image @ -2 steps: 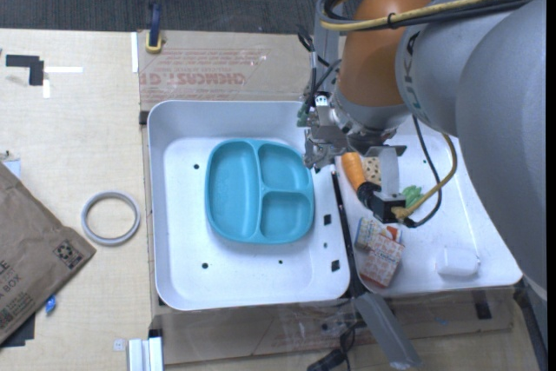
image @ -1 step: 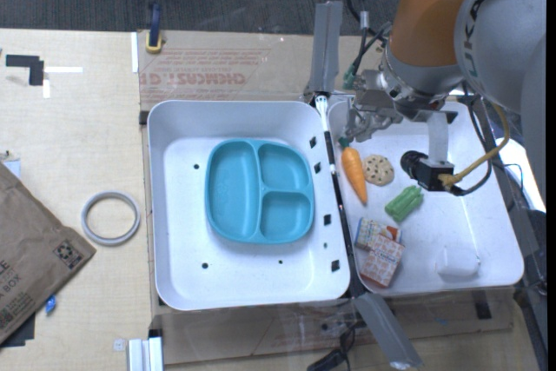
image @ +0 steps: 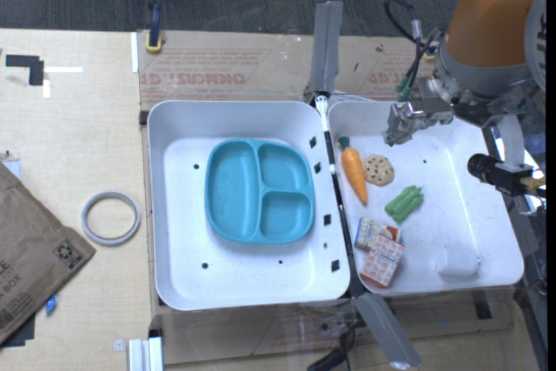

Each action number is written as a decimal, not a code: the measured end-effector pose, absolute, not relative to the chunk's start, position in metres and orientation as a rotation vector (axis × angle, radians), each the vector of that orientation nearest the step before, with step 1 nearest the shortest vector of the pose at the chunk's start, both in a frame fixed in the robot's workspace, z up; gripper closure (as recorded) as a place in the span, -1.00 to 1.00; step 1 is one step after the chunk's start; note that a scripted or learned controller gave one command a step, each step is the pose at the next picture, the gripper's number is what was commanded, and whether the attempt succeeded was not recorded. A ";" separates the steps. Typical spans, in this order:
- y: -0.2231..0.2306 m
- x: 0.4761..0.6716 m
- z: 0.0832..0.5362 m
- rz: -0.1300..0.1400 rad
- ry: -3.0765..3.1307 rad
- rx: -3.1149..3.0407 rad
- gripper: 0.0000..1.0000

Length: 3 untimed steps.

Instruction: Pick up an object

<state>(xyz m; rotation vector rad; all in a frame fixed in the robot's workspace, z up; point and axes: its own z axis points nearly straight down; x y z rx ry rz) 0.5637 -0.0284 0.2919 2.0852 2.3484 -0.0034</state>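
Observation:
The right bin [image: 452, 187] holds an orange carrot [image: 353, 174] with a green top, a round cookie [image: 378, 169], a green pepper-like piece [image: 404, 202] and a small printed carton [image: 380, 252] near the front. My gripper [image: 401, 124] hangs over the bin's far left part, above and a little behind the cookie. Nothing shows between its fingers. The grey arm with its orange band reaches in from the upper right.
The left bin [image: 174, 213] holds a blue divided plate [image: 259, 191]. A grey divider bar [image: 327, 56] stands between the bins. A tape ring [image: 110, 216] and a brown cardboard box [image: 30, 252] lie on the bench at the left.

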 end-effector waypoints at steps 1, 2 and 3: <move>0.016 0.592 0.330 -0.002 2.628 1.718 1.00; 0.019 0.654 0.255 -0.005 2.641 1.702 1.00; -0.021 0.640 0.249 -0.003 2.621 1.731 1.00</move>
